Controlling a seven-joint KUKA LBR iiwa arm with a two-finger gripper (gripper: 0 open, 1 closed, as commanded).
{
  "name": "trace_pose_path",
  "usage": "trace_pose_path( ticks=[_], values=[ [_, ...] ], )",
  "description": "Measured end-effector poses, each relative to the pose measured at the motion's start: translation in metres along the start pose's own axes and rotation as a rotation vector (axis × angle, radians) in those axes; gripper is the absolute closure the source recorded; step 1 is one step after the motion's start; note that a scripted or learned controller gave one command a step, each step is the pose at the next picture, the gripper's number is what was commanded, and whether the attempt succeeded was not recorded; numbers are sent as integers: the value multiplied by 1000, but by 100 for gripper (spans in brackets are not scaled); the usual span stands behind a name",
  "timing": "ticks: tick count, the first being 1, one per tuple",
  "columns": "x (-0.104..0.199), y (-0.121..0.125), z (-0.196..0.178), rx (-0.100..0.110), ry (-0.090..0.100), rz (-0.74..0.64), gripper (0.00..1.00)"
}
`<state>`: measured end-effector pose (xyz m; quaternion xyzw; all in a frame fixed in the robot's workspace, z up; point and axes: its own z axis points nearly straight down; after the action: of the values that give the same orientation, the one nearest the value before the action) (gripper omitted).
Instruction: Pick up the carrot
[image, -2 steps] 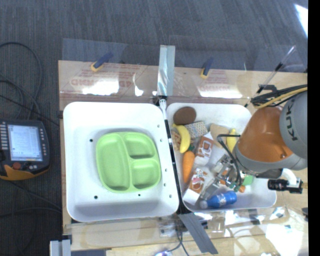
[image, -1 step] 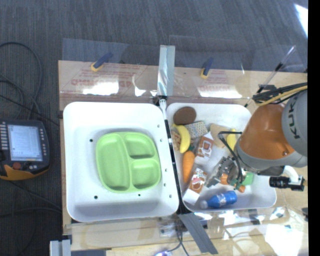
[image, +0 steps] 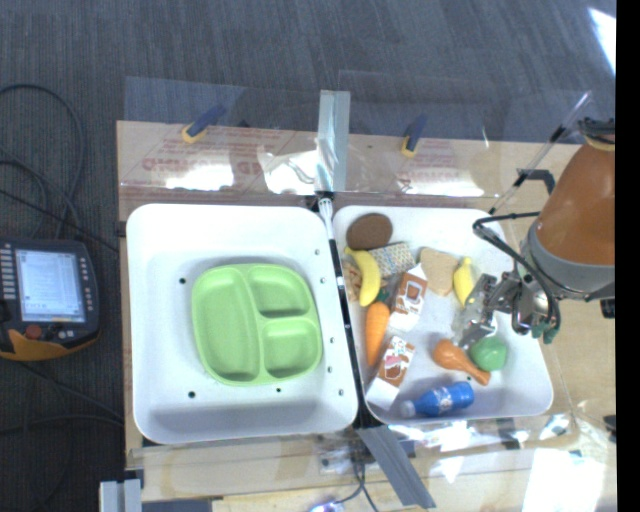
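We found the pincer (image: 478, 318) low over the right-hand bin (image: 520, 400), in its right half, its metal fingers aimed down and toward the left of the view. Whether those fingers stood apart or together we could not tell, since the metal parts blurred into one another. Just below the pincer lay an orange drumstick-shaped toy (image: 460, 359) and beside that a round green toy (image: 489, 354), both close under the fingertips but not visibly between them.

The carrot (image: 375, 331) lay well to the left of the pincer, in the left part of the same bin, near the wall that divides the two bins. Its long axis ran roughly up and down the view, slightly tilted, with the broad end toward the top and the narrow tip toward the bottom. Between it and the pincer we saw a small white carton (image: 409, 298); a second carton (image: 396, 362) lay just below and to the right of its tip, and a yellow banana (image: 365, 277) sat just above its broad end.

The arm (image: 580, 220) came in from the right edge, its orange band high over the bin's right rim and the grey wrist bent down and leftward to the pincer.

The left bin (image: 160, 250) held a green divided plate (image: 255, 322), and both bins sat on the bench (image: 150, 140)
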<state>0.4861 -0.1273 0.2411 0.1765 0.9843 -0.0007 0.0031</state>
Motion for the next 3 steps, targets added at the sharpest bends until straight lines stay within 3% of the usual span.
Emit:
trace_pose_path(
  ticks=[1, 2, 3],
  values=[
    [1, 0, 3, 1, 6, 0, 0],
    [-10, -13, 142, -1, 3, 64, 0],
    [-9, -12, 135, -1, 8, 62, 100]
  ],
)
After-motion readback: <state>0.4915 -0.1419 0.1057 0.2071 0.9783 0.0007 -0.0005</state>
